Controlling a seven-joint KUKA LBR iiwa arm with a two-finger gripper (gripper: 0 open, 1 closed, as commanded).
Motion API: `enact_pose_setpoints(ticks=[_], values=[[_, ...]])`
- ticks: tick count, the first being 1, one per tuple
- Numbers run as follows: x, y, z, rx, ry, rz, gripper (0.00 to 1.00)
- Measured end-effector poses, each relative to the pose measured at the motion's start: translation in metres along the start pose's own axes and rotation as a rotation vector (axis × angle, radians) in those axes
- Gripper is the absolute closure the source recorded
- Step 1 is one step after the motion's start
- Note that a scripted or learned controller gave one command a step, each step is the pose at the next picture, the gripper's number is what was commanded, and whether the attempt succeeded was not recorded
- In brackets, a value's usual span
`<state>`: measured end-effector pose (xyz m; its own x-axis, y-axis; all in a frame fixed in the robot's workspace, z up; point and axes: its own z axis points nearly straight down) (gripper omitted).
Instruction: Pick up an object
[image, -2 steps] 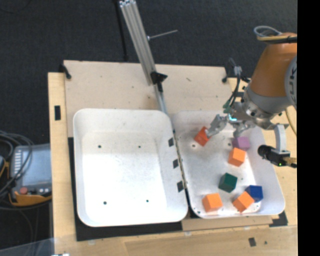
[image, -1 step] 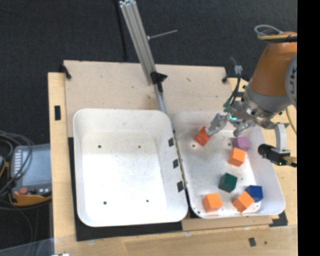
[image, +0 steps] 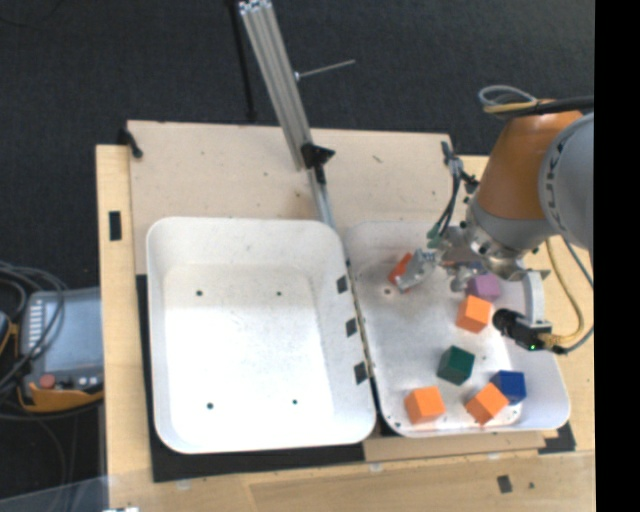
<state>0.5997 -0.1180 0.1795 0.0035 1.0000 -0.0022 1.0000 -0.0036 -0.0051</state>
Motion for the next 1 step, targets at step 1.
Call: enact_pose_setpoints(ticks=[1], values=[[-0.0021, -0.0072, 0.0445, 0.0, 0.0, 0.0, 0.0]])
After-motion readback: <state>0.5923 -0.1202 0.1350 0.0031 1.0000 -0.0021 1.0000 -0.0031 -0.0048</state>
